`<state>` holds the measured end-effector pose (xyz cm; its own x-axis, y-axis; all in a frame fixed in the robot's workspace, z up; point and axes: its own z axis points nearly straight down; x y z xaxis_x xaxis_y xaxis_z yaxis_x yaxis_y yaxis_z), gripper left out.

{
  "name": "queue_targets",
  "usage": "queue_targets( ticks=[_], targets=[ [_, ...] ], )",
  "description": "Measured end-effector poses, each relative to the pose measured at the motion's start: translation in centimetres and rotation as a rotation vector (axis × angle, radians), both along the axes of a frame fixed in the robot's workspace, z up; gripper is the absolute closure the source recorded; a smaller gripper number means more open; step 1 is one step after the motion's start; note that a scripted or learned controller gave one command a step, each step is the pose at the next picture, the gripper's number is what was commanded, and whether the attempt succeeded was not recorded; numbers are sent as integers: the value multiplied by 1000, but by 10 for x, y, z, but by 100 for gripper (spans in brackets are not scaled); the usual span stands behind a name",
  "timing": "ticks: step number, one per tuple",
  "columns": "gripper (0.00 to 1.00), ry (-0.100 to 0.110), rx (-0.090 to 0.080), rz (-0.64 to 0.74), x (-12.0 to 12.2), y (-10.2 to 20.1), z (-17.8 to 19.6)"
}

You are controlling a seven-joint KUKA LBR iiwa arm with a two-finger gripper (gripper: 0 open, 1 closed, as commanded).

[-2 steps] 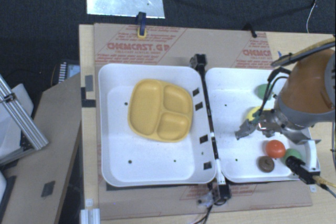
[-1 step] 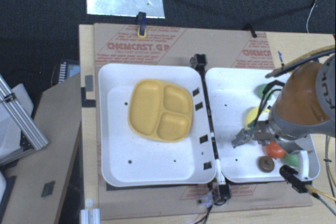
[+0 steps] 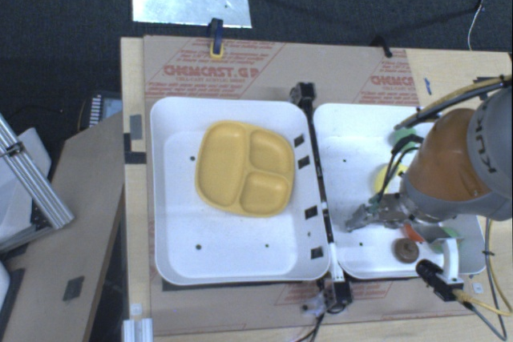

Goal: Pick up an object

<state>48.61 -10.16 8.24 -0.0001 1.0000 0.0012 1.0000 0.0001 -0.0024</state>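
Brown cardboard covers the counter point(image 3: 240, 64) under two white bins. Nearest the camera, in the right bin point(image 3: 353, 172), a small brown disc point(image 3: 406, 251) lies just toward the camera and slightly right of the hand point(image 3: 361, 219); whether the hand is open or closed I cannot tell. Farther left, a yellow divided plate point(image 3: 244, 168) sits in the left bin point(image 3: 172, 196), well apart.

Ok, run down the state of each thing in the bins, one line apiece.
Yellow divided plate: lying flat, right way up, in the left bin.
Brown round object: resting on the floor of the right bin, near its front edge.
Yellow object: in the right bin, partly hidden by the arm.
Gripper: low over the right bin; fingers too unclear to judge.
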Motion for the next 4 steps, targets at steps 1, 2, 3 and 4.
queue_targets(
  ticks=[1,2,3,4],
  targets=[
    [100,-4,0,1,2,0,13],
    [100,-10,-2,4,6,3,76],
    [100,-10,-2,5,17,8,129],
    [100,-10,-2,5,27,10,177]
  ],
)
